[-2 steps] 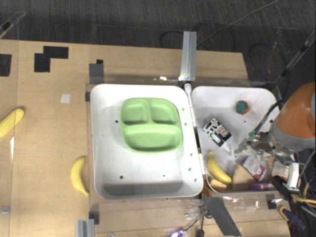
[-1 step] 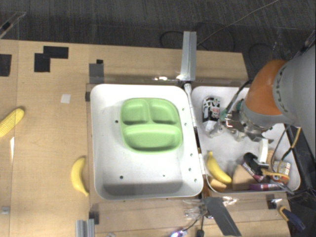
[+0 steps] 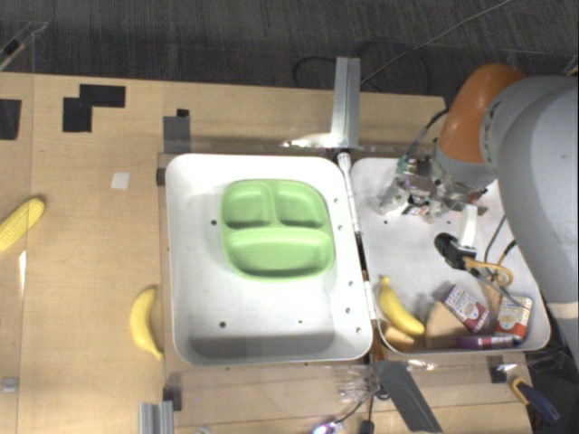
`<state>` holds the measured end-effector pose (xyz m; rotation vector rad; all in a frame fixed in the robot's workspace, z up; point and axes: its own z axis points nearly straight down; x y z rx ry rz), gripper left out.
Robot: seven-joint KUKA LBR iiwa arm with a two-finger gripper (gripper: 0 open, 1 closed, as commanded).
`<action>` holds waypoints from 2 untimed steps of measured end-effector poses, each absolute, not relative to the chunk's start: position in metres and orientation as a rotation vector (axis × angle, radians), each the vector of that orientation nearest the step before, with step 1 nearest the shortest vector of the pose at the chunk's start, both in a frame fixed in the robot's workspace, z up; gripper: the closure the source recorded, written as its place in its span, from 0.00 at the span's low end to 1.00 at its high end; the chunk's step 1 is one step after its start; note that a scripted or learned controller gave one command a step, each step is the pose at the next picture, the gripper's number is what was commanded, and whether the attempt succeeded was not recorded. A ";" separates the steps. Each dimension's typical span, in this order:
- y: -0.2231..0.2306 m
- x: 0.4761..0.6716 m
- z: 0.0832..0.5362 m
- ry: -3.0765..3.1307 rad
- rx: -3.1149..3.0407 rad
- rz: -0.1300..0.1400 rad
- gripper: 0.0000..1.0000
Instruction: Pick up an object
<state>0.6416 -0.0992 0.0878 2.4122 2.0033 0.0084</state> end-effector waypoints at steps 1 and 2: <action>-0.084 0.597 0.103 2.130 2.305 0.006 0.00; -0.109 0.539 0.090 2.216 2.212 0.015 0.00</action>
